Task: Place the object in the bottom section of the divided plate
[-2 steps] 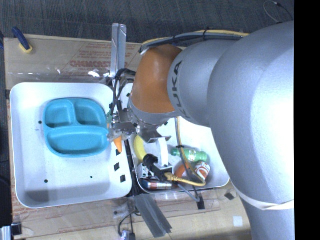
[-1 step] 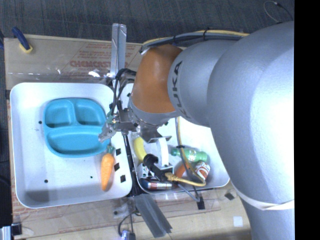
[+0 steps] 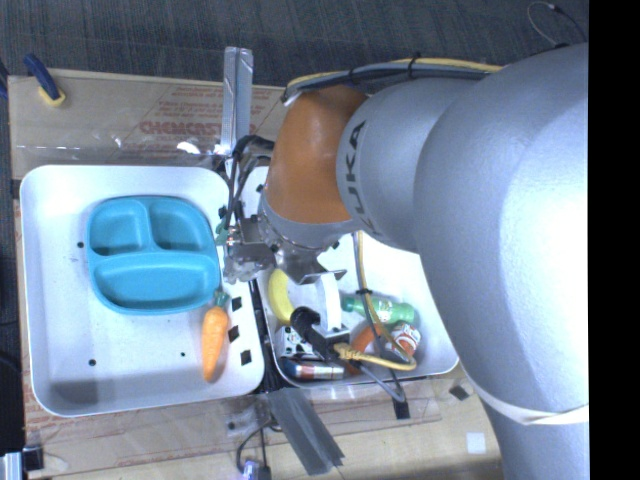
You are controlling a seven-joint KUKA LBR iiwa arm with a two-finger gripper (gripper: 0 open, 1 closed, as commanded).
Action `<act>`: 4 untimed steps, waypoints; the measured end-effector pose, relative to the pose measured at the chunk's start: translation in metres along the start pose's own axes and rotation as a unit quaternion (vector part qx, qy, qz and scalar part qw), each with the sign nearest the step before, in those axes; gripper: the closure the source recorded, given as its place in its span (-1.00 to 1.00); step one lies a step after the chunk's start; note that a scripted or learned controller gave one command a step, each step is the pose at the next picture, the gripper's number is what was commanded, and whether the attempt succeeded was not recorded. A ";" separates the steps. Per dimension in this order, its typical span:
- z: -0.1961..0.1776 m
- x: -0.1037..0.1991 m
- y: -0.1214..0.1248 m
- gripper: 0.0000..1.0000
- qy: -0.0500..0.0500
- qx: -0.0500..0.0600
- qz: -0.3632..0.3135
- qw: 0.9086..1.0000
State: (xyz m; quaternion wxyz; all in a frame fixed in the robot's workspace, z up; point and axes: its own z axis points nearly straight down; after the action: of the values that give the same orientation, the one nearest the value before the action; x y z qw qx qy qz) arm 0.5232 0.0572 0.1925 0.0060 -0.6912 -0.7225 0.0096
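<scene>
A blue divided plate [image 3: 150, 253] lies in the upper half of the left bin [image 3: 60, 368], its large bottom section facing the bin's front. An orange carrot [image 3: 213, 343] with a green top rests on the bin floor just below the plate's lower right corner. My gripper [image 3: 285, 268] hangs under the orange wrist band, over the wall between the two bins and above a yellow banana [image 3: 280, 296]. The wrist hides its tips. I see nothing held.
The right bin [image 3: 440, 363] holds the banana, a green bottle [image 3: 385, 311], a red-and-white can [image 3: 402, 341] and a dark tube [image 3: 315, 371]. The big grey arm covers most of that bin. A blue clamp [image 3: 42, 76] sits at the bench's far left corner.
</scene>
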 end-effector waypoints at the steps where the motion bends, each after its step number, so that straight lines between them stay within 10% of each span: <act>1: -0.025 0.089 -0.045 1.00 0.000 -0.005 0.004 1.000; 2: -0.039 -0.003 -0.044 1.00 0.001 -0.005 -0.074 0.997; 3: 0.082 0.087 -0.044 1.00 0.000 -0.004 -0.073 0.997; 4: -0.034 0.059 -0.021 1.00 0.002 -0.006 0.061 0.998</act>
State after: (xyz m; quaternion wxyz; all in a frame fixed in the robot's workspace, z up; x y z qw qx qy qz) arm 0.5002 0.1150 0.2263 0.0023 -0.7340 -0.6791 0.0044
